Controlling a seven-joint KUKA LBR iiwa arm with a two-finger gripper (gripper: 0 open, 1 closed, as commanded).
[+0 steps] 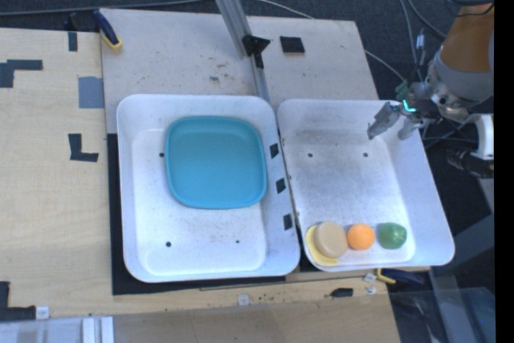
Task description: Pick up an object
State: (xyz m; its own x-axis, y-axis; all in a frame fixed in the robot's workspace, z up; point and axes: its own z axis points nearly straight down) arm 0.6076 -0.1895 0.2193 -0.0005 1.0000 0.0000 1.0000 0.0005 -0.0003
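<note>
White plastic bins sit side by side on the bench, the left bin [136, 173] holding a square blue plate [215, 161] that lies flat toward its far side; the right bin [418, 181] carries three small things lined up along its near wall, a tan round block [329, 238] resting on a yellow piece [315, 253], an orange ball [361, 237] just beside it, and a green ball [391, 234] at the right end of the row; they look to have settled against that wall, which would crowd any grasp from the near side; the gripper [393, 121] hangs over the far right corner of the right bin, well apart from the row, its two fingers spread with nothing between them; the arm [466, 52] reaches in from the right, its orange band above the wrist; by the look of it the pick has not yet begun, and the gripper would have to travel toward the near wall to reach any of the three; a grey metal rail [233, 0] slants down from the far side to the gap between the bins
</note>
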